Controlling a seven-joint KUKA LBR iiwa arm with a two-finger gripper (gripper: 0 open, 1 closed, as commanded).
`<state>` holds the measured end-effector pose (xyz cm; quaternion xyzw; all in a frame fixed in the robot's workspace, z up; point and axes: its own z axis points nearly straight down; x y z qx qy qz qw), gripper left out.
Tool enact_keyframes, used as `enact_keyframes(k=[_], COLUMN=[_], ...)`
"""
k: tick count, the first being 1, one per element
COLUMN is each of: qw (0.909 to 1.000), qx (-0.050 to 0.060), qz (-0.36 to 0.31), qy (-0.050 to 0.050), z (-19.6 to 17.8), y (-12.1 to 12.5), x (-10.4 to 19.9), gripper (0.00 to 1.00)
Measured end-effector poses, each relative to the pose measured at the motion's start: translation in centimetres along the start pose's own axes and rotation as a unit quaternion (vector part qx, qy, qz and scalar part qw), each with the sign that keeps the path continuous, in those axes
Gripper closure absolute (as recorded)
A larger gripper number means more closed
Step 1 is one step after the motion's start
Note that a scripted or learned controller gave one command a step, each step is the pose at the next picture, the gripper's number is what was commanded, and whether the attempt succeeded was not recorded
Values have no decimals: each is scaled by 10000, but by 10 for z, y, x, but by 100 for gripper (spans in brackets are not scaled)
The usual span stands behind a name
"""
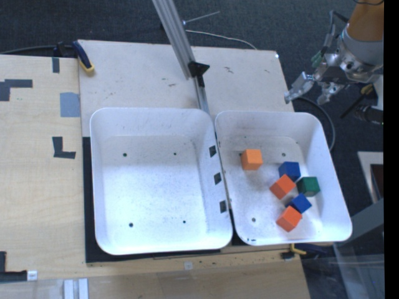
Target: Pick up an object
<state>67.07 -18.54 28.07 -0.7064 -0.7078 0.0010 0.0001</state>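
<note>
six blocks (288, 190) lie toward the right bin's (324, 143) near right corner: three orange, two blue, one green; the gripper (310, 86) hangs beyond the bin's far right corner, off the bench, fingers spread apart and holding nothing.
</note>
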Motion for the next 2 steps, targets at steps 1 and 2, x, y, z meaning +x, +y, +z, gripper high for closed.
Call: enact_keyframes(k=[1, 2], qw=[10000, 10000], qx=[37, 18], qz=[-1, -6], qy=[8, 15], z=[189, 189], y=[1, -35], x=[-2, 47], gripper=[0, 0])
